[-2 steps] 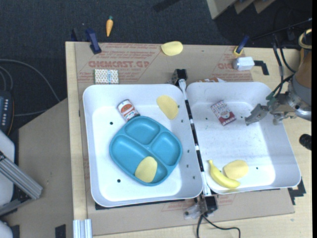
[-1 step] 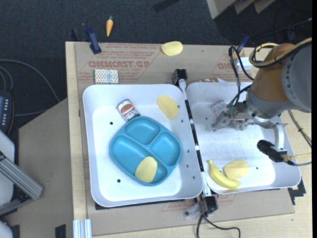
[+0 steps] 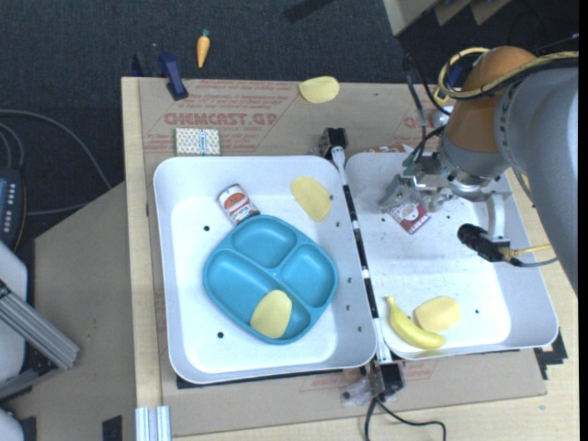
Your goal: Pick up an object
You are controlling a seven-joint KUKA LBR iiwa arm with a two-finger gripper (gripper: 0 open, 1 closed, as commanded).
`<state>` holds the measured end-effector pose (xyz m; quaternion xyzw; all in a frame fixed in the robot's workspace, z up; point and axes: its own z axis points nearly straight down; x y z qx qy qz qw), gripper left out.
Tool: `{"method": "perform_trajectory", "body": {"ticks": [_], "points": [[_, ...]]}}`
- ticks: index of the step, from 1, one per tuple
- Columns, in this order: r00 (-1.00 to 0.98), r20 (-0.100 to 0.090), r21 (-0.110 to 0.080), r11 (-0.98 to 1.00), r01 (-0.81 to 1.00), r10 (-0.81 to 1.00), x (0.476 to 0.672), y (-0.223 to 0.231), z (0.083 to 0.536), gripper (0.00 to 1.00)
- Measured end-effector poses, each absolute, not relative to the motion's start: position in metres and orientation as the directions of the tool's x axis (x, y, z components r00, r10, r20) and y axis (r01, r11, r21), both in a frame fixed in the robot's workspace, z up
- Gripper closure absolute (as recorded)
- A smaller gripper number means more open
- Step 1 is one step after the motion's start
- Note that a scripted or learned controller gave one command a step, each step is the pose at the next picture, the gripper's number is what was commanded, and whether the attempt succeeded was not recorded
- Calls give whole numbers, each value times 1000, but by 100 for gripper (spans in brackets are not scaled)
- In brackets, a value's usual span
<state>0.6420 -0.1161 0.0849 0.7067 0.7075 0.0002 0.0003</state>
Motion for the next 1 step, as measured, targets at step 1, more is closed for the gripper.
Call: {"method": "perform_trajectory", "body": {"ticks": [1], "points": [[-2,-2,2,2,1000,1000,642,-116,95,100]]}}
